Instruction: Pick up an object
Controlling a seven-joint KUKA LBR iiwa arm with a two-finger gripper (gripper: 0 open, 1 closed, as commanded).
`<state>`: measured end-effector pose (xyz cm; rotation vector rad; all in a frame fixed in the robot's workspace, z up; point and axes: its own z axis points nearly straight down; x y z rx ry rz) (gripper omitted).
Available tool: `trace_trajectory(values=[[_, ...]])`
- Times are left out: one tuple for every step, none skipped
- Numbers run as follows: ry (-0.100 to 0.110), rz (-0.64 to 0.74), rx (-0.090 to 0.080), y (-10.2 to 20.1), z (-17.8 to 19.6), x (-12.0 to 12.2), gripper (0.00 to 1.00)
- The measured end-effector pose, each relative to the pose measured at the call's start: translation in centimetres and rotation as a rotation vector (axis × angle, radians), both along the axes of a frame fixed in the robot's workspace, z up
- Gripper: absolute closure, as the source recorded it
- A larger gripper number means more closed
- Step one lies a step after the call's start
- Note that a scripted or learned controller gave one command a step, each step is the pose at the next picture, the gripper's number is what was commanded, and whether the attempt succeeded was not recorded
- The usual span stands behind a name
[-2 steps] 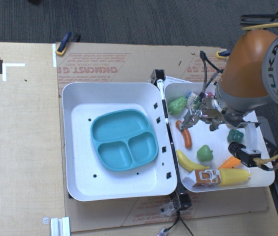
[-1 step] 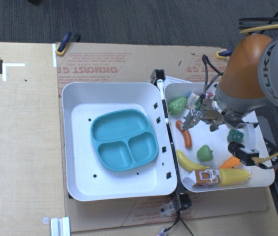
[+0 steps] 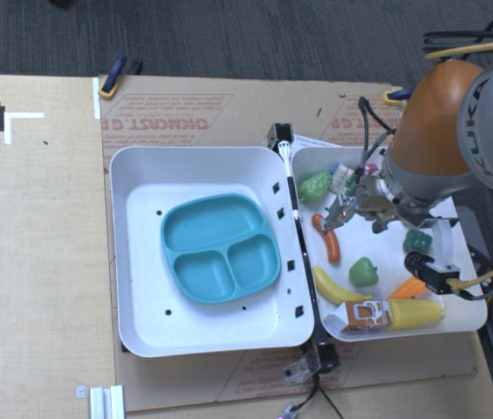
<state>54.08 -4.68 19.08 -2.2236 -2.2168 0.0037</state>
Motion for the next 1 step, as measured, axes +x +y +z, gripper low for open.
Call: trace_trajectory(values=[[0.0, 0.0, 0.0, 0.0, 0.0, 0.0, 0.0]])
